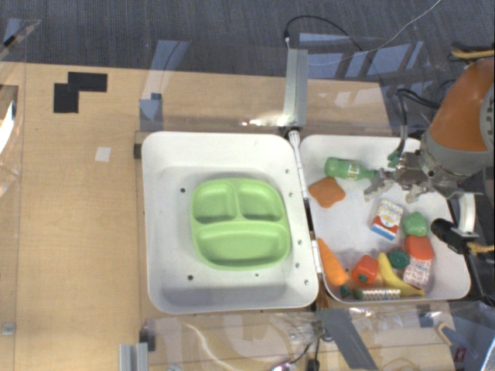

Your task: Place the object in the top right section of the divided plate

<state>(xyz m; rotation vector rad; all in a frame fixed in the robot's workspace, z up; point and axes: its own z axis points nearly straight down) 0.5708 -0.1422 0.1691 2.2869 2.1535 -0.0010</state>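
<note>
Hand (399,182) above right bin's toys, green divided plate (240,224) long axis left-right

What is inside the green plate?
Nothing lies in the green plate: all three sections look bare. The toy foods sit in the right bin, where the gripper hovers. Nothing covers the plate.

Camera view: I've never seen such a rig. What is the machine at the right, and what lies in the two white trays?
One camera looks down at a slant on a bench. The grey and orange machine is a robot arm reaching in from the right; its gripper hangs over the right bin. That bin has toy food: a green bottle, a carrot, a small carton, a banana. The left bin has a green divided plate, its sections bare. Nothing sits between the fingers.
</note>
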